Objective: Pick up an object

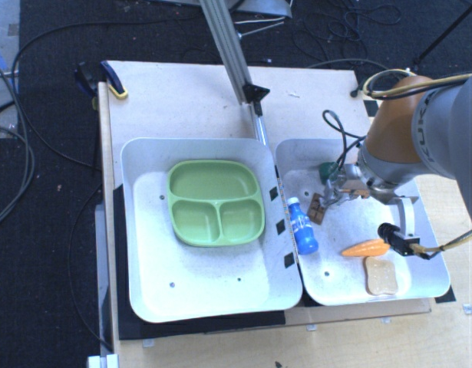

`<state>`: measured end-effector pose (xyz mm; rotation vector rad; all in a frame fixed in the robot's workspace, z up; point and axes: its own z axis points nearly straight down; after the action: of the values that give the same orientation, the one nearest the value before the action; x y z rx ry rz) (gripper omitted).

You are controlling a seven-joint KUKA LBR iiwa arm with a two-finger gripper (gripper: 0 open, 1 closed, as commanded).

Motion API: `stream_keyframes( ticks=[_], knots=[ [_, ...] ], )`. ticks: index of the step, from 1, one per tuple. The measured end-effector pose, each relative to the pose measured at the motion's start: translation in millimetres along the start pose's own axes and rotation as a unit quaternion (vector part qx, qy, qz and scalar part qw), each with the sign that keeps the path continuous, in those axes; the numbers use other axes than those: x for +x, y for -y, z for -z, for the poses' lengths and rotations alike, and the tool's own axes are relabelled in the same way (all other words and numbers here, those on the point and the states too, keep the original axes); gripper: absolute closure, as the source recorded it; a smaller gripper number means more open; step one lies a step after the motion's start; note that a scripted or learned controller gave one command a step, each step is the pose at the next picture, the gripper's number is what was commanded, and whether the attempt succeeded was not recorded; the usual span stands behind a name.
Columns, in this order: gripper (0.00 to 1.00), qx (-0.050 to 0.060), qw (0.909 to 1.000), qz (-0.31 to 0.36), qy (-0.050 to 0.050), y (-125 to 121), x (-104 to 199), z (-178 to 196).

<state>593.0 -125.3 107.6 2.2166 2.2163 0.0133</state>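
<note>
No text, brand, number or sign can be read anywhere, and the label on the blue bottle (302,227) is too blurred to make out.

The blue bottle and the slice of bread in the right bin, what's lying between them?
In the camera view, the orange carrot lies between the blue bottle and the bread slice, on the right bin's white floor.

The arm (420,140) hides part of the right bin (427,282).
</note>
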Motion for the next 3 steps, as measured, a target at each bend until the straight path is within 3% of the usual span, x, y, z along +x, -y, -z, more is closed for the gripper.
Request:
stream_keyframes(
  ticks=[1, 3],
  knots=[
    [1.0, 0.003, 1.0, 0.0, 0.001, -6.4, -9.1, 50.0],
    [1.0, 0.002, 1.0, 0.002, 0.001, -18.1, 6.0, 160.7]
  ],
)
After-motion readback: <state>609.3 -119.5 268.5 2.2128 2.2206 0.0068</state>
